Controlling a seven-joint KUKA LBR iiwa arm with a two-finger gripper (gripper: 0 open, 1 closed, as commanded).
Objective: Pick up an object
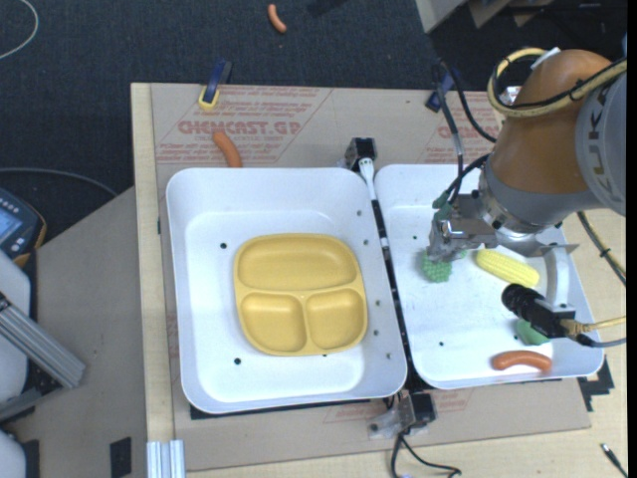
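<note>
A small green object (436, 267) lies in the right bin (438, 357), near its left wall. The gripper (445, 248) hangs directly over it; finger state cannot be told. A corn cob (507, 266) lies to the right, a sausage (521, 361) nearer. The left bin (199, 267) holds a yellow tray (299, 292).

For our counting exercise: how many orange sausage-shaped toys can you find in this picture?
3: one sausage in the right bin near its front edge, one on the board behind the left bin, one on the dark floor. The arm may hide others.
</note>
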